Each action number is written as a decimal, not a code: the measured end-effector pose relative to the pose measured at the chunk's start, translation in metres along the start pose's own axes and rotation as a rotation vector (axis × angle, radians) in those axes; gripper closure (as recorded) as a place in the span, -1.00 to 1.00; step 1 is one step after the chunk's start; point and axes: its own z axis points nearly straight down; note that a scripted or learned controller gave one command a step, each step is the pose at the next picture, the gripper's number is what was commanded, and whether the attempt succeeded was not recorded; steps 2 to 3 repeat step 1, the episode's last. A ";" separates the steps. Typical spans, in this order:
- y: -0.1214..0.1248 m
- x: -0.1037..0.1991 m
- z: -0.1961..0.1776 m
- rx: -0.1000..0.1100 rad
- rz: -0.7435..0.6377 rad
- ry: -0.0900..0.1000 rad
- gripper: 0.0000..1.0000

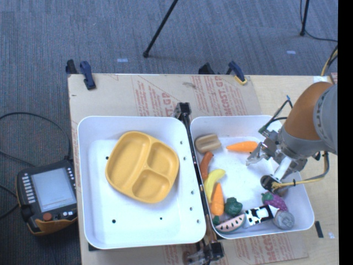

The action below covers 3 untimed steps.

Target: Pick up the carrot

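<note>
Hovers empty, end effector [268, 160] spread wide beside small orange plastic carrot [242, 146] near right bin's [306, 203] far edge, lined up for grasping.

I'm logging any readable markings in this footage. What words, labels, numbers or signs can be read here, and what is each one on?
Red printed lettering on the cardboard sheet under the bins: it appears upside down or mirrored from this camera and is too blurred to read for certain.
Screen of the handheld pendant on the floor: too small and washed out to read.
Toy food in the right bin: no legible text.
</note>
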 end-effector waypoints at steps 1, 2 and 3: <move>0.033 0.054 0.000 0.005 0.289 -0.010 -1.00; 0.033 0.054 0.000 0.005 0.289 -0.010 -1.00; 0.033 0.054 0.000 0.005 0.289 -0.010 -1.00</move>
